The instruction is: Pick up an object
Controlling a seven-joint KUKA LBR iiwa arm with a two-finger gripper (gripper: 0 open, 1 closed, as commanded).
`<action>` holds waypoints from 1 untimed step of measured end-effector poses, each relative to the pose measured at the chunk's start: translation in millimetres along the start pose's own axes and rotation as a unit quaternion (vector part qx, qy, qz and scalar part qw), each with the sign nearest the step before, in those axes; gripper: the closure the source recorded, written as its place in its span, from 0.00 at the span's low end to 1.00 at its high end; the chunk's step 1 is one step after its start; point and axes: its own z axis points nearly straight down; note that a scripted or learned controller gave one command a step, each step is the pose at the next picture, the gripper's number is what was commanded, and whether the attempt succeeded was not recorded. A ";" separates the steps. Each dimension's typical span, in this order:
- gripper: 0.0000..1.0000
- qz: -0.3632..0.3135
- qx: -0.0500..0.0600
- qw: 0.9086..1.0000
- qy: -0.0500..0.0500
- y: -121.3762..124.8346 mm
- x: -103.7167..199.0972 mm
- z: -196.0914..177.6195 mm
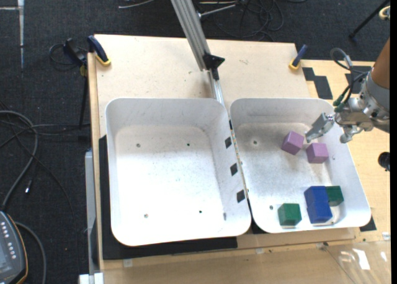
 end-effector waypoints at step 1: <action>0.00 0.000 0.000 1.000 0.001 -35.0 18.3 -9.7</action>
